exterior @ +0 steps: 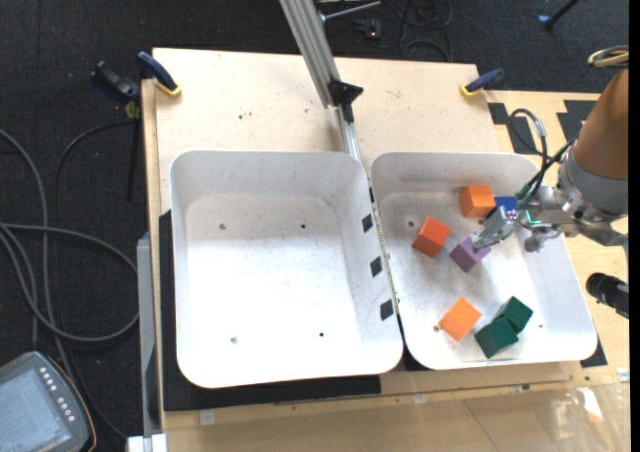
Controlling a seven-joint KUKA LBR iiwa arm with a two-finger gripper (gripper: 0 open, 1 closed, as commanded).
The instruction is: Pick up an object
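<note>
My gripper (pixel 493 232) reaches in from the right over the right bin (pixel 560 285). Its tip sits right at the upper right edge of a purple block (pixel 465 254), touching or just above it. An orange block (pixel 477 200) and a small blue piece (pixel 506 208) lie just behind the gripper. A red-orange block (pixel 432 237) rests left of the purple one. Near the bin's front lie another orange block (pixel 460 319) and two dark green blocks (pixel 505 328).
The left bin (pixel 200 240) stands beside the right one, with a raised rim between them. A metal pole (pixel 305 25) slants up from the bench's back. The arm's orange band (pixel 612 130) hangs over the right edge.
</note>
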